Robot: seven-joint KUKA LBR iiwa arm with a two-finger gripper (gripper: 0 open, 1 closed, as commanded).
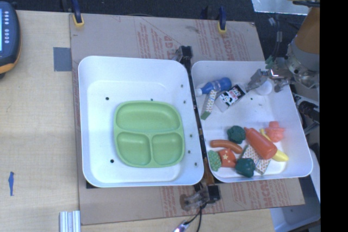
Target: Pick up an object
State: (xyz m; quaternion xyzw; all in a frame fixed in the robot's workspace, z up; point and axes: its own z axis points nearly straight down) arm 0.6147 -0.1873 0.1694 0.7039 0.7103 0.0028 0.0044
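Gripper (267, 80) over the right bin's (304, 133) far corner

Grip state: cannot tell. Cow-patterned carton (230, 97), print unreadable, beside it; bare floor separates it from the orange bottle (260, 143).

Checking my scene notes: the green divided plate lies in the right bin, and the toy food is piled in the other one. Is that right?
Not quite. The camera view shows the green divided plate lying in the left bin, not the right. The toy food is piled in the other one, the right bin.

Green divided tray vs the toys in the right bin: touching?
Apart. The camera view shows the green tray alone in the left bin; both bin walls separate it from the toys.
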